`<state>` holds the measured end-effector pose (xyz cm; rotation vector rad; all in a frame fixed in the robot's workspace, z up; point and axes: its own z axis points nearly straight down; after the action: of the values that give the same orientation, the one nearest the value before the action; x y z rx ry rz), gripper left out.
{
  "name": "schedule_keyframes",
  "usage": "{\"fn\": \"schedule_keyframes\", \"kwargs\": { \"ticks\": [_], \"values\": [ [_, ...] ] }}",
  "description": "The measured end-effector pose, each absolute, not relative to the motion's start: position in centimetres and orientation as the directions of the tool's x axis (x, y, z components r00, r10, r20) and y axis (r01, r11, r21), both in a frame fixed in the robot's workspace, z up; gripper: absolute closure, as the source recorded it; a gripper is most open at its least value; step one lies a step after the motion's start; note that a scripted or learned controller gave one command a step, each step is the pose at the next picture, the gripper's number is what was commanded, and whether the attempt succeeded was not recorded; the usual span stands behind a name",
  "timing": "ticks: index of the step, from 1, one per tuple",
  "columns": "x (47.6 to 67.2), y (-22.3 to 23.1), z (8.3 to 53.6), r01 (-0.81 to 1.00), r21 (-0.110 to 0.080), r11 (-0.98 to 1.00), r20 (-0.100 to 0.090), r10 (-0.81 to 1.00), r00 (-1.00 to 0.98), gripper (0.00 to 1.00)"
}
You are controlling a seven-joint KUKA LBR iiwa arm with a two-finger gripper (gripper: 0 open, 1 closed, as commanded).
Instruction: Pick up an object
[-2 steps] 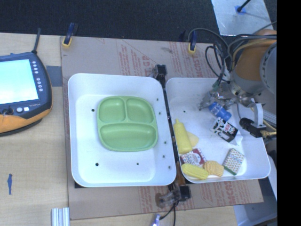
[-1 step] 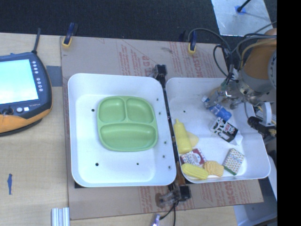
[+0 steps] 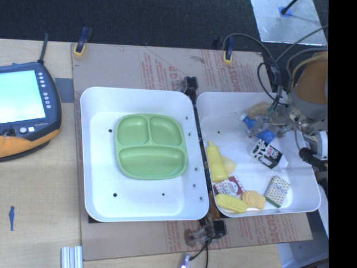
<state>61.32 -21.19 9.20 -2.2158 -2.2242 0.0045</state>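
A black-and-white patterned packet (image 3: 266, 153) lies tilted in the right bin (image 3: 223, 108), just at seven o'clock of the gripper (image 3: 266, 128); I cannot tell the gripper's state. A green divided plate (image 3: 150, 147) sits in the left bin (image 3: 100, 149).

Pale green plate (image 3: 150, 147), white bins (image 3: 97, 149)

A wooden bench (image 3: 39, 194) bears brown cardboard (image 3: 145, 66), two white bins (image 3: 95, 149) and a tablet (image 3: 25, 108)
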Motion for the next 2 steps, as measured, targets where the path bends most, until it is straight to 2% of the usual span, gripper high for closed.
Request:
{"fn": "schedule_keyframes", "kwargs": {
  "ticks": [1,2],
  "values": [
    [65.6,-21.2,9.2,1.000,-0.003,0.003,0.001,1.000,-0.003,0.00],
    [65.6,-17.2,9.2,1.000,-0.004,0.006,0.000,1.000,-0.006,0.00]
  ]
}}
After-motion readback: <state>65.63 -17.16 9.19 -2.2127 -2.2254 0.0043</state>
